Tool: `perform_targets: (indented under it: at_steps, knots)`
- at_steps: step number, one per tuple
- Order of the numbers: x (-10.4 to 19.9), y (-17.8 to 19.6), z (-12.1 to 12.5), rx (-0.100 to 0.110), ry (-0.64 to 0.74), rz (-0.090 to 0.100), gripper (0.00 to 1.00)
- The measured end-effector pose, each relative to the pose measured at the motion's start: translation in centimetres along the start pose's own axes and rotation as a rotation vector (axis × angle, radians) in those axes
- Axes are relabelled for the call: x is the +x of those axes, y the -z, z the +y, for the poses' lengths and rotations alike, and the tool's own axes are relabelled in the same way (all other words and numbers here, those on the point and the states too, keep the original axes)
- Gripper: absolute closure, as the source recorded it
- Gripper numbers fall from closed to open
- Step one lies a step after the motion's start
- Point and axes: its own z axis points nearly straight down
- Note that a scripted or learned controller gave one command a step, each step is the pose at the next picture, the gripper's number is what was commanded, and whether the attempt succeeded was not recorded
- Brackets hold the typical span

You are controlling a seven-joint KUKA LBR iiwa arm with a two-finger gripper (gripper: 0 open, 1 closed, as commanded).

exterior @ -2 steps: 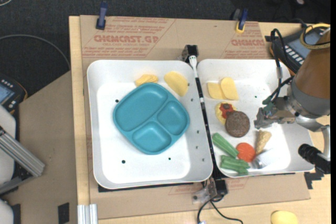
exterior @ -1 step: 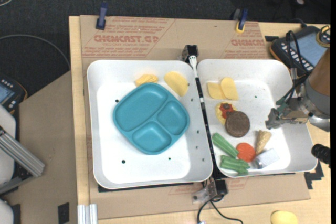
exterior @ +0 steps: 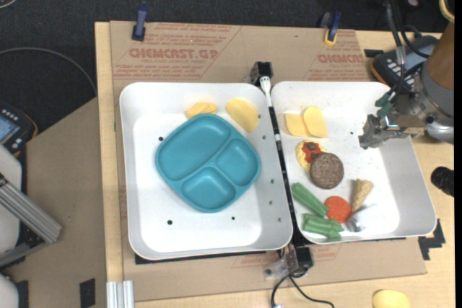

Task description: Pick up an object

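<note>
My hand [exterior: 375,132] hangs over the right-hand edge of the right bin [exterior: 404,177], reached in from that side, and I cannot tell whether it is open or closed; the dark metal at its tip is too tangled in this view to read. Nothing shows held in it, so I judge the pick not yet made.

Below and to the left of my hand is bare white bin floor. The nearest things lie further left: two pale yellow slices [exterior: 305,122] lying side by side, touching, near the bin's top-left corner. Under them sits a small red and yellow piece [exterior: 310,152], and just beside that a round brown patty [exterior: 327,170]. Lower down are an ice-cream cone [exterior: 361,193], a red tomato-like piece [exterior: 338,208] touching it, and green bean pods [exterior: 315,211] running along the bin's lower left.

Across the divider, the left bin [exterior: 144,155] holds a blue sectioned plate [exterior: 208,163], tilted on the diagonal, with two yellow pieces [exterior: 224,112] at its upper edge. Both bins rest on a cardboard sheet on the desk [exterior: 108,119].

As I read it, everything is left to do: choose one object, come down on it, close, and lift. The patty or the slices look nearest to my reach.
</note>
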Motion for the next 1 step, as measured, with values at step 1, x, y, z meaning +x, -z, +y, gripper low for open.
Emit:
perform_targets:
  at_steps: [1]
  knots:
    - [-0.66,-5.91,-0.34,0.02,-0.01,0.001,1.0]
